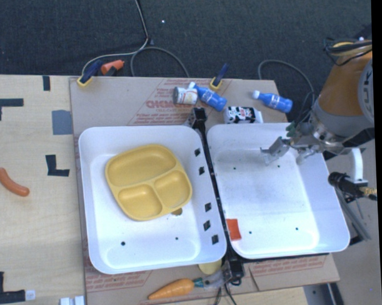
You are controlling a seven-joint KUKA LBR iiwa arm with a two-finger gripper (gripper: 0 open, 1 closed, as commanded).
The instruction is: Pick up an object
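The yellow divided plate (149, 181) lies flat in the left bin (92, 183), well apart from the pincer (275, 147). It looks like light, stiff, slick plastic, so a raised rim or divider ridge is probably the best place to grip (its flat floor offers nothing). The pincer hovers over the right bin (319, 232), near its far edge, fingers seemingly parted and holding nothing. A small orange piece (233, 229) lies in that bin's near-left corner. Bottles (273, 101) and a carrot (172, 289) rest on the desk (32, 248) outside the bins.
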